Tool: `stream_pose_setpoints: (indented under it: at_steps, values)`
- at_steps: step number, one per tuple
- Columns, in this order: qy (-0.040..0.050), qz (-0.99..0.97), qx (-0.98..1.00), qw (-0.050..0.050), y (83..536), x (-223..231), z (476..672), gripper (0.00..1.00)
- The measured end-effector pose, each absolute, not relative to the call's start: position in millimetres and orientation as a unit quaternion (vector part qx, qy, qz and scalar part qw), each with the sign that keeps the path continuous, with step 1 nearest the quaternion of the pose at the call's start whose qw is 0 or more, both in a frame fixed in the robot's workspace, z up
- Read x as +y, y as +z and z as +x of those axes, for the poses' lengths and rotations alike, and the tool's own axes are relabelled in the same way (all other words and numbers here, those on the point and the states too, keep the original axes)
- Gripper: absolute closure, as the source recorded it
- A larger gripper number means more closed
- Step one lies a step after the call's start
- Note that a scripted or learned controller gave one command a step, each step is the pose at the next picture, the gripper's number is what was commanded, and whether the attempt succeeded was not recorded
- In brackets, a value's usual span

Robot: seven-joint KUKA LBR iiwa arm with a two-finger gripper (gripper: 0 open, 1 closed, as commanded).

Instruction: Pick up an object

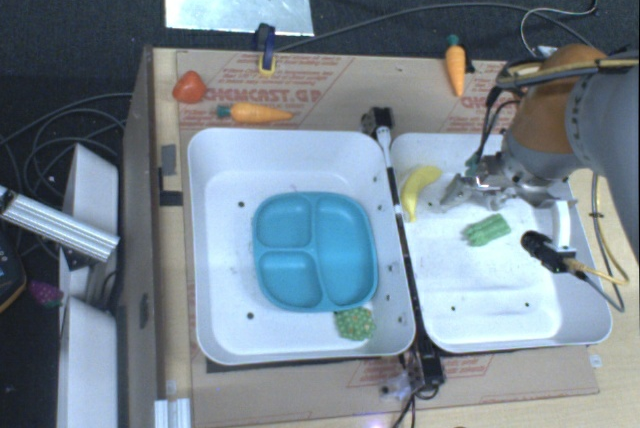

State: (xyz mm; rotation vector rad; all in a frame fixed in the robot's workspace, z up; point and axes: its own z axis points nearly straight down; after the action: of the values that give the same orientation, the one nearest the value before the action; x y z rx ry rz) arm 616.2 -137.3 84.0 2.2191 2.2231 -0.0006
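Over the right bin (585,311), my claw (478,188) hangs with its fingers spread, it seems, and nothing between them, though the slant blurs the tips. The banana (417,186) lies just beside it against the divider; the green piece (487,230) sits near, toward the bin's middle. I judge the green piece the better pick: centre over it, straddle its short width, descend squarely before closing.

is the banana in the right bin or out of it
In. The banana lies on the right bin's floor by its left wall, beside the gripper.
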Motion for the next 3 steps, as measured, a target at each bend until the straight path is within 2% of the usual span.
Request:
stream_pose_setpoints:
  at_steps: [1,2,3]
  values:
    - [0.0001,0.707,0.708,0.001,84.4,-144.5,585.2,0.0]
    - [-0.0001,0.707,0.707,0.0,84.0,-142.5,542.8,0.0]
    - [0.0008,0.706,0.708,0.001,94.6,-142.4,543.8,1.0]
